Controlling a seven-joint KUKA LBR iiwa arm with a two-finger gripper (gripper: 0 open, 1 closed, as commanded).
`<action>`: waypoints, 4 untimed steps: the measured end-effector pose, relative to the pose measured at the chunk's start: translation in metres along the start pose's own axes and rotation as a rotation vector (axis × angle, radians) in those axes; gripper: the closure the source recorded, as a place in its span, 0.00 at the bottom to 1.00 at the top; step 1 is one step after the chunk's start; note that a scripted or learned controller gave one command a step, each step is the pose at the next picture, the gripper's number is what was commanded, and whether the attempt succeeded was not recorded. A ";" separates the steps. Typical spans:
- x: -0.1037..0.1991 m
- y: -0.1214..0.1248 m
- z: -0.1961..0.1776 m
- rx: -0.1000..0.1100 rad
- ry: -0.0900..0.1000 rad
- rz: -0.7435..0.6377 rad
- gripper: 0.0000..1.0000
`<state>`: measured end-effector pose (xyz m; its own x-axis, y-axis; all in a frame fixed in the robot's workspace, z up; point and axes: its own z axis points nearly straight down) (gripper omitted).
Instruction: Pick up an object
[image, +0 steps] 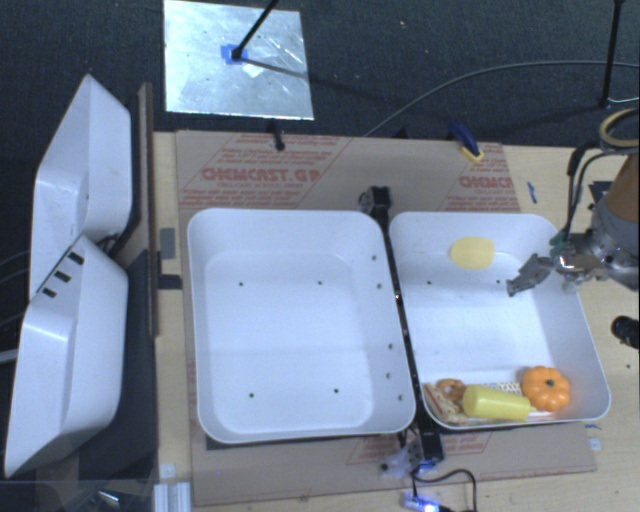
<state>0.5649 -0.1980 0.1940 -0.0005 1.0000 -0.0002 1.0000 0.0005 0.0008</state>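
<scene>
On the tabletop, 2 white bins sit side by side. My gripper hangs over the right bin near its right wall; whether it is open or closed I cannot tell. The left bin lies beside it. A pale yellow oval object lies just left of my gripper, apart from it, near the far wall. Along the near wall: a yellow cylinder-like piece, an orange pumpkin touching it, and a tan pretzel-like item.

Orange pumpkin, yellow cylinder, white bins.
</scene>
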 end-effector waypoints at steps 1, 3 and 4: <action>-0.003 -0.045 0.114 0.008 0.002 0.002 0.00; 0.055 -0.047 -0.059 -0.008 -0.001 -0.002 0.00; 0.030 -0.049 0.098 0.013 0.003 0.003 0.00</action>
<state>0.5157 -0.1685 0.0957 0.0022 1.0000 0.0023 0.9999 -0.0022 -0.0120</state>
